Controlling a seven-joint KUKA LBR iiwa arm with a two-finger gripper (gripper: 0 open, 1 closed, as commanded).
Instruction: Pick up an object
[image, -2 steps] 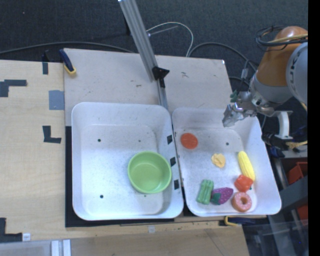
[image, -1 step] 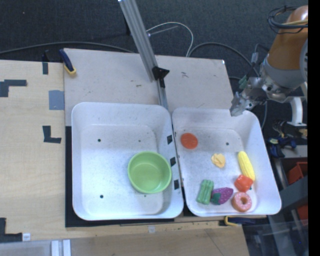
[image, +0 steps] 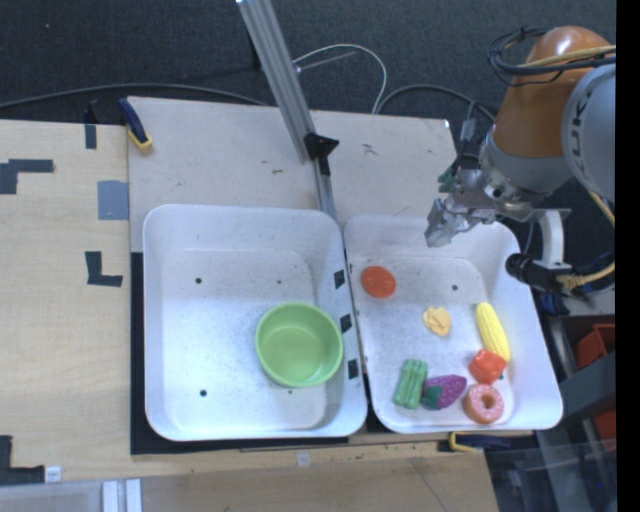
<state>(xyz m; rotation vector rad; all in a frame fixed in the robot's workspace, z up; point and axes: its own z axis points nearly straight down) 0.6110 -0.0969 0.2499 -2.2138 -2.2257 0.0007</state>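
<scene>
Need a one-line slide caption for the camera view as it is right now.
Tool hovers over the right bin's far edge, toy food below; a green bowl sits in the left bin.

Bowl (image: 298, 345) in left bin (image: 165, 300); toys in right bin (image: 400, 235)

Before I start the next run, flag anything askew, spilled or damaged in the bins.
Nothing stands out. The green bowl sits upright in the left bin; the toy foods, like the corn and donut, lie loose but contained in the right bin.
</scene>
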